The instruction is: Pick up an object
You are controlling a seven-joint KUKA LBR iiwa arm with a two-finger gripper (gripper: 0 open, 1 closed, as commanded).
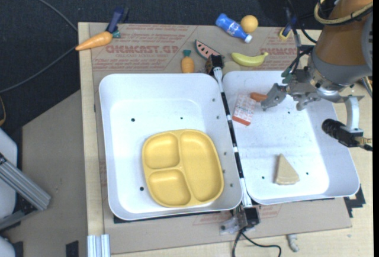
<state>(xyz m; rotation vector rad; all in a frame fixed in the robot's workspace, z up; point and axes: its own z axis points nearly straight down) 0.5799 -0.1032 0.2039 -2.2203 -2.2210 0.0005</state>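
Observation:
My gripper (287, 99) hovers over the back part of the right bin (331, 188), its two fingers (270, 98) spread apart, open, with nothing between them. Just left of the left finger lies a small orange piece (258, 96). A red and white packet (243, 111) rests by the bin's left wall. A tan wedge (286, 170) lies near the bin's front, well clear of the gripper.
The left bin (118, 131) holds a yellow divided plate (182, 167). Behind the bins on the bench lie a carrot (93, 41), a blue bottle (232, 26), an orange ball (250, 23), a banana (249, 58) and a watermelon slice (205, 48).

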